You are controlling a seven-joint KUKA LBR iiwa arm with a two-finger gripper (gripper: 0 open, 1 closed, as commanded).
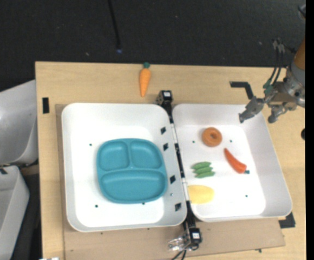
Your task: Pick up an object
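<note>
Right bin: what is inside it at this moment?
The right bin holds a donut, a red pepper, green beans and a yellow piece, all apart and uncovered. Nothing visibly hides anything.

arm at right edge, tool [261, 112] fingers spread, empty

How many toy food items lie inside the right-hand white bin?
4. A doughnut near the middle top, a red chilli pepper to its lower right, green pea pods left of centre, and a yellow lemon near the front left. None seems hidden.
</note>
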